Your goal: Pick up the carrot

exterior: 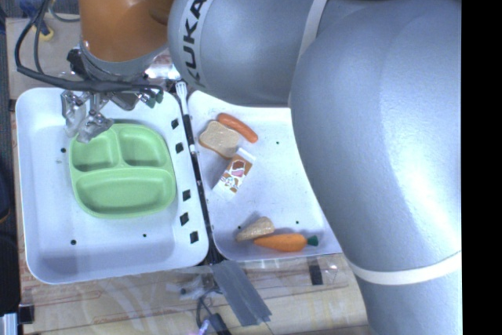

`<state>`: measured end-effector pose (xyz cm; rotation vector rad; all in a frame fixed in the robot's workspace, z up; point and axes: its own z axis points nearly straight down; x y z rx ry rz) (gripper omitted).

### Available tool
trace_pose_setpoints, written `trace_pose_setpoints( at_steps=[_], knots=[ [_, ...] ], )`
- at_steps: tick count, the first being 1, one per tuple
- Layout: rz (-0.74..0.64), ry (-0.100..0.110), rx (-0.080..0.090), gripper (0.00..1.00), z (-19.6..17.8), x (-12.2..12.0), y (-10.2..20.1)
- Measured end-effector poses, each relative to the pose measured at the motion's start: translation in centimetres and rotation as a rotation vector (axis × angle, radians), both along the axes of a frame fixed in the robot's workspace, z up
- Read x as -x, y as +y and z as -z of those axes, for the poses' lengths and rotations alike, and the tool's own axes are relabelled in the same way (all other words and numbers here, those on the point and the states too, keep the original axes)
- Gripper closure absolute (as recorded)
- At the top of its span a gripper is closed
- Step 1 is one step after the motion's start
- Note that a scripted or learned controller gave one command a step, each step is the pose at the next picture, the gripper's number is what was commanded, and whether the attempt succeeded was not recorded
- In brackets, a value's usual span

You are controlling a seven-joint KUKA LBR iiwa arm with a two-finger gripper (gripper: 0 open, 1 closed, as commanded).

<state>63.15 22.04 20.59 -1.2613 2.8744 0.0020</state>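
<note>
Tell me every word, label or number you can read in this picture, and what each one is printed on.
"KUKA": black letters on the grey arm, running up its rounded joint.
The small carton in the right bin has a red and brown print on its face, too small and blurred to read.
The green divided plate, the carrot and the other toy foods carry no writing I can make out.

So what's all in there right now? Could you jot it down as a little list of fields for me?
arm: grey arm reaching across from the right
gripper: over the left bin, at the far-left corner of the green tray
carrot: lying in the right bin, near edge
beside carrot: beige food piece
far end of right bin: bread slice, sausage
middle of right bin: small carton
</note>
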Motion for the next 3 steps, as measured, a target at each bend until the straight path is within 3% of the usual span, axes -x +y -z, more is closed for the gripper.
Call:
trace_pose_setpoints(
  at_steps=[1,2,3],
  knots=[
    [-0.374,0.006,0.002,1.00,4.0,1.1,-2.1],
    [-0.521,0.006,0.001,1.00,6.2,9.2,-2.9],
    [-0.872,0.000,0.001,1.00,3.5,11.0,-1.0]
  ],
)
